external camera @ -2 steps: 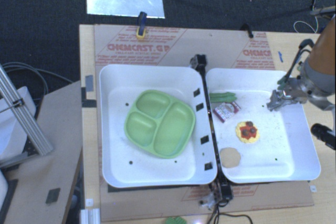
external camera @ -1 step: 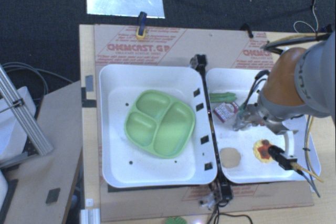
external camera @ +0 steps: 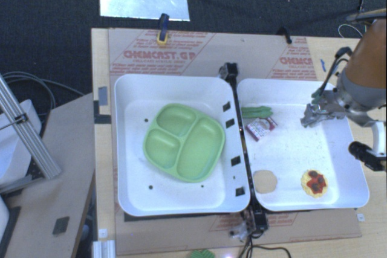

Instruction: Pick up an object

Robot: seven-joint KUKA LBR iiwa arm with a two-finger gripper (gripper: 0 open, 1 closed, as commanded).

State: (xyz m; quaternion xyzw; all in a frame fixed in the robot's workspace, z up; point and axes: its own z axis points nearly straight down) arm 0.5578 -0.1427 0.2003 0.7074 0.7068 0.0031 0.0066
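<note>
Green divided plate (external camera: 184, 142) in left bin (external camera: 130, 93), we log green pod (external camera: 256, 112), red-white packet (external camera: 260, 128), tan disc (external camera: 265, 181) and small pizza (external camera: 314, 183) in right bin (external camera: 338, 199), tool (external camera: 312, 115) low over right bin's upper area, touching none, we cannot tell its grip state.

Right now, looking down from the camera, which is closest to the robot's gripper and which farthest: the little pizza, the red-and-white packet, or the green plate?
Measured from the gripper over the right bin:
1. Red-and-white packet, near the right bin's left wall.
2. Little pizza, at the right bin's front; only slightly farther.
3. Green plate, in the left bin, clearly farthest.
</note>
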